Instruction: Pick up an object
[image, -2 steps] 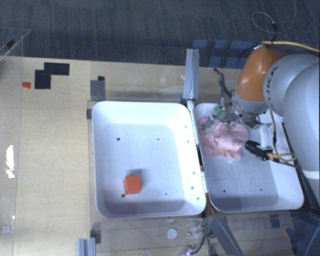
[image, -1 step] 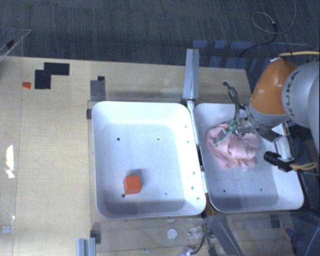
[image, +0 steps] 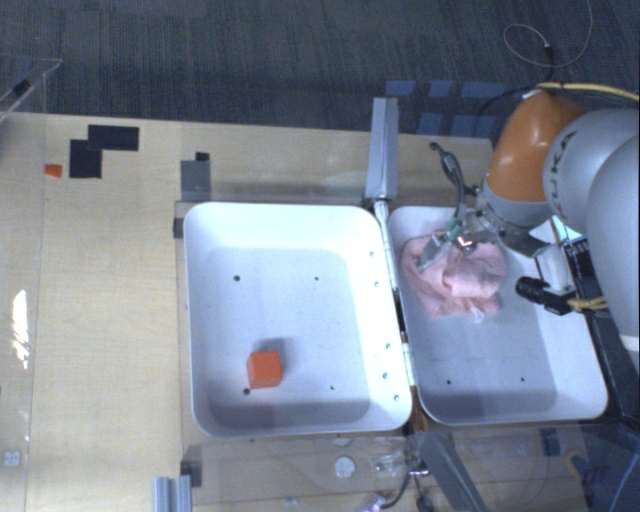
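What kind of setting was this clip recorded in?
Most likely a robotics lab bench set up for grasping trials. A grey arm with an orange band reaches over two shallow white plastic bins on a pale wooden bench, with a small orange block and a crumpled pink cloth as test objects.

Left bin (image: 210, 300): open floor, lone orange block (image: 265, 369). Right bin (image: 560, 400): pink cloth (image: 458, 280) crowds far end, near half free.

pale wood bench (image: 100, 330) under me, dark grey carpet floor (image: 250, 50) up top, black tape blocks (image: 98, 148) on the wood, clear plastic panel (image: 25, 85) at far left
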